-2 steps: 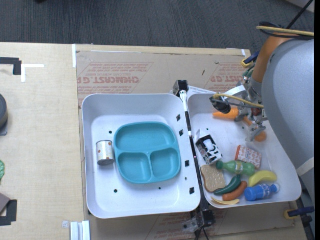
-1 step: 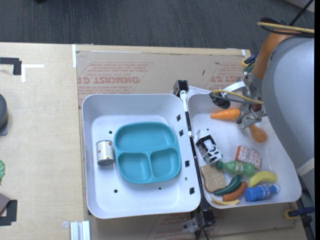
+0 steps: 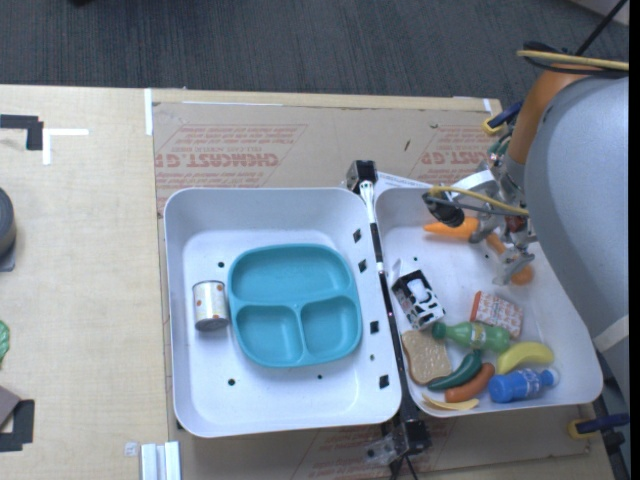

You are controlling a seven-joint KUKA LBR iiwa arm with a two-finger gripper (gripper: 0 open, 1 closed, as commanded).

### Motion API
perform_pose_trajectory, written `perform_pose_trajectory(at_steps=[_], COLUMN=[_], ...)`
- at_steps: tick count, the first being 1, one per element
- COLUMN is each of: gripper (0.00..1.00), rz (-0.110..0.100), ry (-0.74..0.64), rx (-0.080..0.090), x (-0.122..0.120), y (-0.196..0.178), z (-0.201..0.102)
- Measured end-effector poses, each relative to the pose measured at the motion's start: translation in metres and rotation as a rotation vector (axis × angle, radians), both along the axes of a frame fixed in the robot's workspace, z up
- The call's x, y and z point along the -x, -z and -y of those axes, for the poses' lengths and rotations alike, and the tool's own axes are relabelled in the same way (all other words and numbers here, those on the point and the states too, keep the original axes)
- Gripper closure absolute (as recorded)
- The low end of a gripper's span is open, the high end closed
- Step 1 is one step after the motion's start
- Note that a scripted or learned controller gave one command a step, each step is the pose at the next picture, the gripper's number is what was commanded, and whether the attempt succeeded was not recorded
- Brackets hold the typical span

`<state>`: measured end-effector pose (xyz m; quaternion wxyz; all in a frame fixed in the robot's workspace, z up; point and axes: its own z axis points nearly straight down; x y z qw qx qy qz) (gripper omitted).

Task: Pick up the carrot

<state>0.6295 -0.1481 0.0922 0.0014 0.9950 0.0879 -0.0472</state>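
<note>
Carrot (image 3: 452,230) lies in right bin (image 3: 560,393), far end, clear of food pile. We find gripper (image 3: 512,258) low just beside it, seemingly for grasp; grip state unreadable, arm obscures.

A wooden bench (image 3: 80,298) bears cardboard sheeting (image 3: 260,153) under two white bins (image 3: 270,213).

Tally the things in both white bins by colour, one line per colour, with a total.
Orange: 2, the carrot and the sausage
Green: 2, the bottle and the pepper
Yellow: 1, the banana
Blue: 2, the tray and the small bottle
Silver: 1, the can
Brown: 1, the bread slice
Black-and-white: 1, the box
Red-and-white: 1, the packet
Total: 11
</note>
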Motion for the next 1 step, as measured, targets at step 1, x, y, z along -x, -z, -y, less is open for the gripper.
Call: perform_pose_trajectory(at_steps=[1], gripper=[1.0], rz=[0.015], ry=[0.002], rx=[0.001], x=[-0.0029], y=[-0.0094], z=[-0.0003])
